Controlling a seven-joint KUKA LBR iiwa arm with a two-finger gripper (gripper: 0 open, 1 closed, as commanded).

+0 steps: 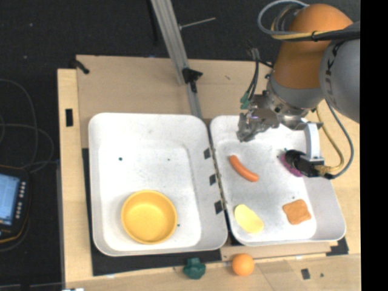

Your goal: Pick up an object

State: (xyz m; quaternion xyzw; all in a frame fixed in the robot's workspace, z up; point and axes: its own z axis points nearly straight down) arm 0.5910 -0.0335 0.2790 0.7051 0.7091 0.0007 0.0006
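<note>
Nothing is lifted yet: your gripper (pixel 250 128) hovers over the right bin's (pixel 327 232) far corner, and whether it is open you cannot tell. Nearest candidate, the orange sausage (pixel 243 168), lies just below it.

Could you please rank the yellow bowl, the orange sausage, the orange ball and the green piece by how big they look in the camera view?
1. yellow bowl
2. orange sausage
3. orange ball and green piece: too alike to rank.
</note>
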